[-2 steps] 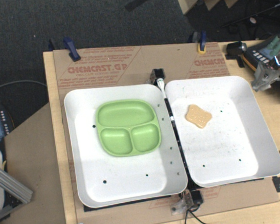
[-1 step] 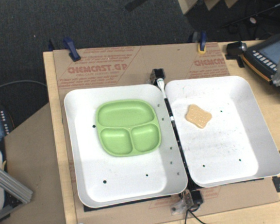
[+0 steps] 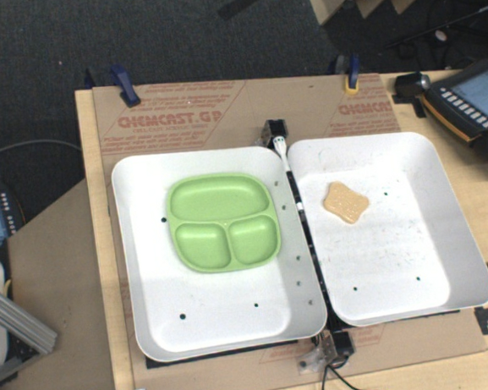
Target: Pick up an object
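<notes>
The counter (image 3: 104,245) carries two white bins. The left bin (image 3: 152,308), mid-frame, holds a green divided plate (image 3: 223,221) in its upper half. The right bin (image 3: 418,243) holds a tan cracker-shaped piece (image 3: 346,202) at upper left. The end effector's state cannot be told.

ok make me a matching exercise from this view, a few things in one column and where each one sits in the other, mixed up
Things:
1. green divided plate
2. tan cracker-like piece
3. blue clamp
4. yellow clamp

Places:
A. back edge of the board, right side of the view
B. in the left bin
C. back edge of the board, left side of the view
D. in the right bin

Pairs: 1-B, 2-D, 3-C, 4-A
</notes>
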`<state>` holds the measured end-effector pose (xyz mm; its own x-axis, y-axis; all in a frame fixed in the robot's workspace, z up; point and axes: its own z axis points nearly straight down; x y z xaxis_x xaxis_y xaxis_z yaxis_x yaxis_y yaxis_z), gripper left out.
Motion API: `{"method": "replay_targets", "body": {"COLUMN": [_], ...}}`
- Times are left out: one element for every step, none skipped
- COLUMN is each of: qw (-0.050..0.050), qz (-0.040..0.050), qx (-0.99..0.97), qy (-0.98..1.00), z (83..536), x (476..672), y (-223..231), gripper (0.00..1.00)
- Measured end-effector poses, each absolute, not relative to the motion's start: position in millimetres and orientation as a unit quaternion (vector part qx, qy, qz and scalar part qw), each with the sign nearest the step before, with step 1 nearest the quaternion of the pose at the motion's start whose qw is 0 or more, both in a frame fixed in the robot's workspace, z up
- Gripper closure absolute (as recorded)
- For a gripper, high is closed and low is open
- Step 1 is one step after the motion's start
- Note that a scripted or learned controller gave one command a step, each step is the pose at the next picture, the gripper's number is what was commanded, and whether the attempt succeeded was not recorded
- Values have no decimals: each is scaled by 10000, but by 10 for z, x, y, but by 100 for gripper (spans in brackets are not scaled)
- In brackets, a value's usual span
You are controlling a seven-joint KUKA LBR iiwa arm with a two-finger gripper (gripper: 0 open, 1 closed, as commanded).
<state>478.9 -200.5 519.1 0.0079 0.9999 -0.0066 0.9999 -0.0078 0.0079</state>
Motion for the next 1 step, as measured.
{"method": "replay_targets", "body": {"qw": [-56], "qz": [-26], "qx": [7068], "qy": [7074], "z": [4038], "x": [4787], "y": [-1732], "gripper": [100]}}
